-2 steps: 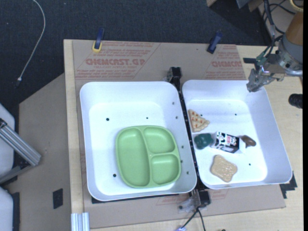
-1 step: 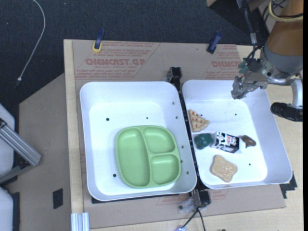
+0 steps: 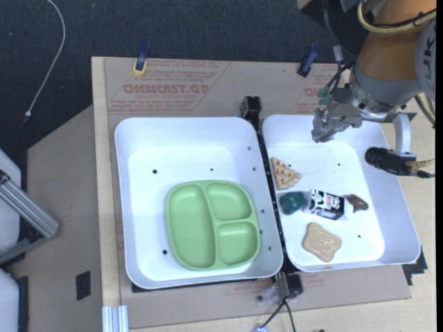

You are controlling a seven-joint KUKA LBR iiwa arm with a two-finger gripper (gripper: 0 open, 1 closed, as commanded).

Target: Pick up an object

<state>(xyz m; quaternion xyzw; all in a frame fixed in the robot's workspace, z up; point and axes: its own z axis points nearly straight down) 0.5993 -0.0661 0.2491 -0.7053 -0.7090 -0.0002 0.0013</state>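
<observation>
Grey hand [image 3: 325, 131] at upper right, grip too dark to tell, arm [image 3: 396, 40] cut off by frame edge, red "CHEMCAST" on bench [image 3: 173, 87], green tray [image 3: 211, 224] in left bin [image 3: 135, 185].

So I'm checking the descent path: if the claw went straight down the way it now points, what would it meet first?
Probably bare bin floor. The claw hangs over the upper part of the right bin, and the nearest item, the waffle-like piece, lies down-left of it. Depth is hard to judge from this slant.
</observation>
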